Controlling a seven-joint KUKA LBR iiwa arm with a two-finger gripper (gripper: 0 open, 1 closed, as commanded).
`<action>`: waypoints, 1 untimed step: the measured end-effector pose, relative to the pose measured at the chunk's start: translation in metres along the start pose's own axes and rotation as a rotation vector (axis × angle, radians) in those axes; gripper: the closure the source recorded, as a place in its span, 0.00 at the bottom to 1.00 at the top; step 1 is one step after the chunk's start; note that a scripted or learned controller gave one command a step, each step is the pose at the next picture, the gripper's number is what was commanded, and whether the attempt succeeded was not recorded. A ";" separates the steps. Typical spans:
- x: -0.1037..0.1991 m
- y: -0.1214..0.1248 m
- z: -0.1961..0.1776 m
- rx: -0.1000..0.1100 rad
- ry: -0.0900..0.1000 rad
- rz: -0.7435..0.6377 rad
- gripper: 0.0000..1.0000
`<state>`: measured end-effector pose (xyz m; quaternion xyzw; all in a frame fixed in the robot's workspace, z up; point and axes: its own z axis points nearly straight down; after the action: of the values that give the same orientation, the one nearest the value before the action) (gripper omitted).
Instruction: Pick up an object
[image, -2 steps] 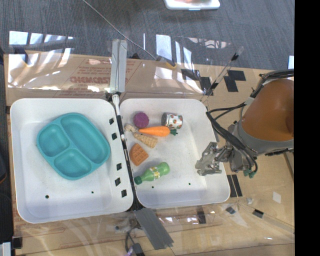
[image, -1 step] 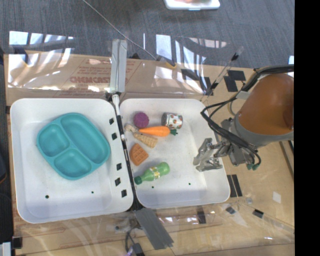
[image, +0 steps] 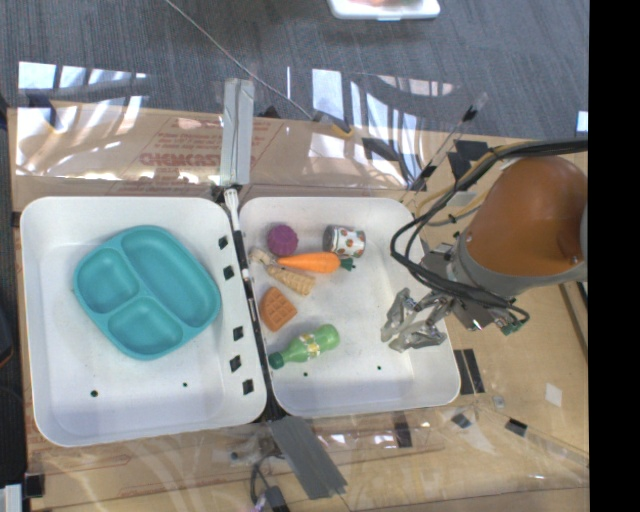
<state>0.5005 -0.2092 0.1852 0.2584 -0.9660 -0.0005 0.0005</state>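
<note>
Bench (image: 520, 440) carries two shallow white bins side by side. Left bin (image: 60, 400) holds a teal divided plate (image: 146, 290), lying flat and slightly turned, with three compartments. Right bin (image: 340, 390) holds the loose objects, all grouped in its left half. A purple ball (image: 282, 238) sits near the upper left, with a small patterned can (image: 345, 240) to its right, lying on its side. A carrot (image: 312, 263) lies crosswise just below both, its green end pointing toward the can. A tan cone-like piece (image: 283, 273) lies touching the carrot's tip on the lower left. An orange waffle piece (image: 278, 307) lies below that, near the bin's left wall. A green bottle (image: 304, 346) lies on its side lower down, yellow band at its middle. Arm (image: 525, 220) enters from the right, its orange band above the bin's right edge. Gripper (image: 410, 322) hangs over the right half of the right bin, well apart from every object, over bare floor. Whether its jaws are wide or narrow cannot be told from this angle; nothing is visible between them.
</note>
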 end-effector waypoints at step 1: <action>-0.019 -0.011 -0.045 0.004 -0.003 -0.308 1.00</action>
<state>0.5222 -0.2090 0.2300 0.4034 -0.9150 0.0009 -0.0017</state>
